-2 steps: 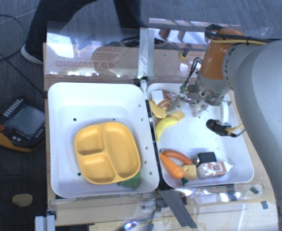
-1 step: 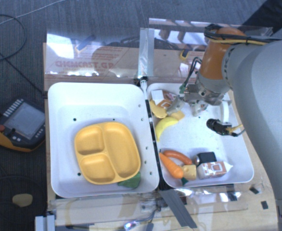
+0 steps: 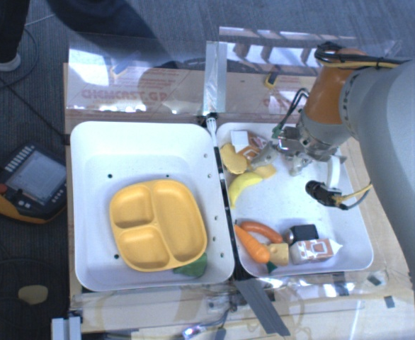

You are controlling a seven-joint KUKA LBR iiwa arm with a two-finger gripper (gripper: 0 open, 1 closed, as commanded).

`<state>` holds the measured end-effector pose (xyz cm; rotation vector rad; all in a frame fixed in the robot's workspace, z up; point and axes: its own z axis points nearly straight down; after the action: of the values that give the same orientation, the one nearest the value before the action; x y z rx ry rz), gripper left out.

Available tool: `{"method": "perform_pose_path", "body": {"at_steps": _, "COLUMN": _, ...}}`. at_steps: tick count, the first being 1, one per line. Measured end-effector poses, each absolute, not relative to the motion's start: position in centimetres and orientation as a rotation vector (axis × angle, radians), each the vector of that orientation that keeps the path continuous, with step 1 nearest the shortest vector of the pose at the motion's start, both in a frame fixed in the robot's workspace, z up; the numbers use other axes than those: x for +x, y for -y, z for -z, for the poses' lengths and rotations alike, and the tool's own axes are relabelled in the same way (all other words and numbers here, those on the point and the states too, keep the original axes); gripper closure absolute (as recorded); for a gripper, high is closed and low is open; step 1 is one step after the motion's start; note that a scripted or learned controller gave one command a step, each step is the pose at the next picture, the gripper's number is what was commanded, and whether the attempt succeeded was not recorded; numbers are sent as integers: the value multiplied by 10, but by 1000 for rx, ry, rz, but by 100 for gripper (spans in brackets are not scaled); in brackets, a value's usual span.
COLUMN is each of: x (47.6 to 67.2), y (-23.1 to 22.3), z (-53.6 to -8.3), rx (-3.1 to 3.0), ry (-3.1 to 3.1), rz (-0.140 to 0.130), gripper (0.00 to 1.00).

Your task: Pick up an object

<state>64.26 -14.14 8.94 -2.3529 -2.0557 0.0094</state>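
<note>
Approach step: claw (image 3: 290,149) hovered low in right bin (image 3: 356,239) near banana (image 3: 244,185), finger state indiscernible; next, descend and grasp

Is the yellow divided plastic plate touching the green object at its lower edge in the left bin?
Touching. The camera view shows the yellow divided plate overlapping the green object, which pokes out from beneath the plate's lower right rim with no gap.

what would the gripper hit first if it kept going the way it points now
Probably the small pale food pieces at the right bin's far left corner, just ahead of the gripper, then the banana; depth is unclear.
</note>
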Motion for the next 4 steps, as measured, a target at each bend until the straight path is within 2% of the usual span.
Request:
{"method": "perform_pose_path", "body": {"at_steps": 1, "x": 654, "y": 128, "z": -88, "rx": -2385, "ry": 1999, "rz": -91, "gripper": 0}}
{"method": "perform_pose_path", "body": {"at_steps": 3, "x": 654, "y": 126, "z": -87, "rx": -2406, "ry": 1971, "rz": -92, "gripper": 0}}
{"method": "perform_pose_path", "body": {"at_steps": 4, "x": 656, "y": 122, "z": -88, "rx": -2299, "ry": 2120, "rz": -82, "gripper": 0}}
